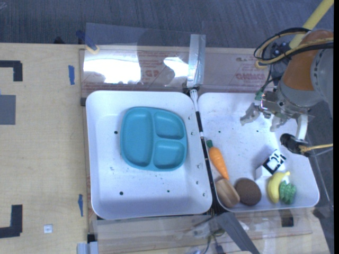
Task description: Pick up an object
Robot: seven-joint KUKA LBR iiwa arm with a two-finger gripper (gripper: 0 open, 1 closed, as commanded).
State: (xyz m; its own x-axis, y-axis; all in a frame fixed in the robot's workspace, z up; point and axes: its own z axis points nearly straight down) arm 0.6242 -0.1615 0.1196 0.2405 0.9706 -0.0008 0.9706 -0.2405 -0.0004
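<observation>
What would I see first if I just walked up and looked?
Probably the big blue tray, alone in the left bin. Next, the toy food in the right bin's near corner: a carrot, a banana and something green. The gripper hangs above that bin.

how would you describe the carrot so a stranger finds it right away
Look in the right bin, along its left wall. The carrot lies there at a slant, above the tan, bread-like piece. It is the bin's one orange thing, tapered, with a green tip.

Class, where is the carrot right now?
The carrot lies in the right bin, against its left wall, just above the tan bread-like piece.
</observation>
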